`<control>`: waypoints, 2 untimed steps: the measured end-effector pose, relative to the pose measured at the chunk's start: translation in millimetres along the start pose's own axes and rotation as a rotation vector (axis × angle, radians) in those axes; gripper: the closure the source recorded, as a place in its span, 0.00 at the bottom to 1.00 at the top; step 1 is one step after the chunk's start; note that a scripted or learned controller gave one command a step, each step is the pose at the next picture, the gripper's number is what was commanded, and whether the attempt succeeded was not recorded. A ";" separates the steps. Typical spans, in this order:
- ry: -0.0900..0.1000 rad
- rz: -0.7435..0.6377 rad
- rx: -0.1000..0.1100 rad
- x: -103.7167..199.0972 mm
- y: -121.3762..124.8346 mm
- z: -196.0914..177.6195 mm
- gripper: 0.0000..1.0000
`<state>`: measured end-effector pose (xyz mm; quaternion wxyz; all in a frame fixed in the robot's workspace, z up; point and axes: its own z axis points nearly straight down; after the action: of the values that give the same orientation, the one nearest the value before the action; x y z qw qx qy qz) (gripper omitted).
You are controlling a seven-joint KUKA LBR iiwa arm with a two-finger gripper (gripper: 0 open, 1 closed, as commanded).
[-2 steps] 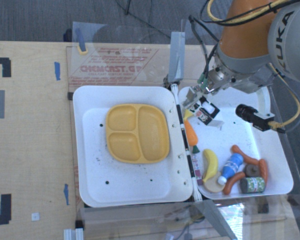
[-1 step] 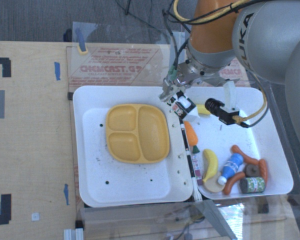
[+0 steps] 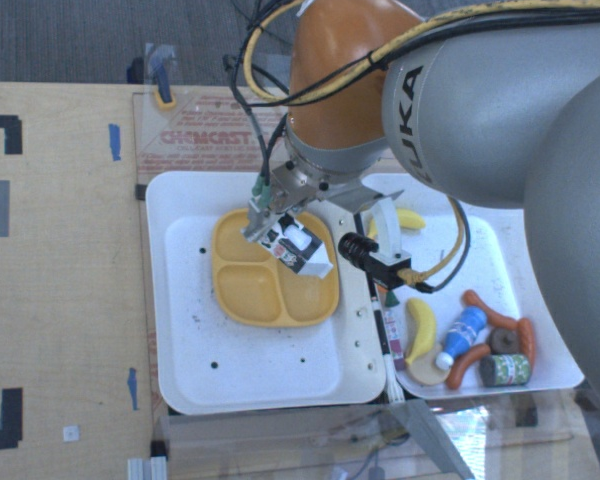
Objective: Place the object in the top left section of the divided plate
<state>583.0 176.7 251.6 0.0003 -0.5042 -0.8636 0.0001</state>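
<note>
The surface (image 3: 60, 298) at the far left was bare wood with a few black and blue tape marks, likely position guides. Next came the left white bin (image 3: 180, 368), and inside it lay the yellow divided plate (image 3: 250, 293), set toward the bin's upper middle with its sections open to the camera, a sensible spot for an arm reaching in from the right.

Over the plate's upper right part hung the claw (image 3: 265, 213), and just below and right of it sat a small black-and-white carton-like object (image 3: 300, 248), tilted, resting across the plate's top right region and its rim. The claw's tip was touching or nearly touching the carton's upper left end, but the wrist above hid the fingers, so I could not tell whether they were spread or closed, nor whether the carton was truly gripped. As a judgement, the carton was the thing to be placed, and it lay right of the target: the top left section looked vacant, so the step in hand seemed to be carrying or nudging it leftward, and the task was not yet finished.

Further right, the orange band (image 3: 350, 58) and the grey arm (image 3: 520, 98) covered much of the right bin (image 3: 555, 368). In that bin's lower part sat the spare toys, kept apart as a supply: a banana (image 3: 420, 328), a small blue bottle (image 3: 465, 333), sausages (image 3: 490, 313) and a dark can (image 3: 505, 370).
</note>
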 end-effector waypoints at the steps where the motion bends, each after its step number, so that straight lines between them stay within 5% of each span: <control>1: -0.002 -0.071 -0.004 2.7 51.7 -3.1 1.00; 2: 0.000 -0.057 0.000 3.6 59.7 70.2 1.00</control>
<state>633.1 209.2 181.4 0.0001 -0.4792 -0.8777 0.0001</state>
